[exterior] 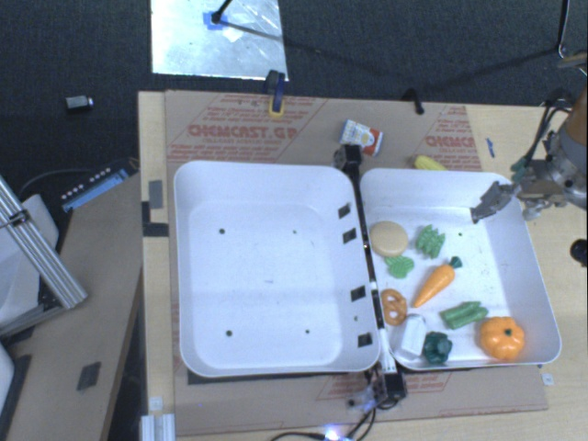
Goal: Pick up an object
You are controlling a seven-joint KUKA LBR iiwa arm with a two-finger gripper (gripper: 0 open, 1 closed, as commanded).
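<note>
Camera view, left to right: you have the left bin [266, 265] on the counter [230, 122]. Right bin [528, 246] holds a tan bun [389, 238], pretzel [395, 306], carrot [435, 284], green pieces and an orange pumpkin [502, 337]. Pincer [491, 202] hovers over its upper right corner, nothing between the fingers; open or closed, you cannot tell.
</note>
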